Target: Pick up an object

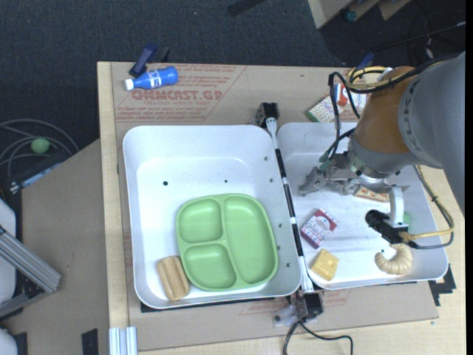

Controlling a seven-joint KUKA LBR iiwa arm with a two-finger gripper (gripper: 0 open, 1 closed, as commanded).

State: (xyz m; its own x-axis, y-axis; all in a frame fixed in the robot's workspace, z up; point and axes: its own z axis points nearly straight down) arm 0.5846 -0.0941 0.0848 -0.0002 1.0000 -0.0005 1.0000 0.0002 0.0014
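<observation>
Gripper (318, 183) hangs over the right bin (295, 143), its grip impossible to judge. Just below it lies a red packet (318, 228), long axis slanting toward the bin's near-left corner; a yellow block (324, 265) sits nearer still.

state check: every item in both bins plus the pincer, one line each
green divided tray: flat in the left bin, compartments bare
tan block: lying by the tray's lower left corner
red packet: lying flat in the right bin, untouched
yellow wedge: resting near the right bin's front edge
beige ring piece: lying in the right bin's front right corner
pincer: low over the right bin, holding nothing visible
</observation>
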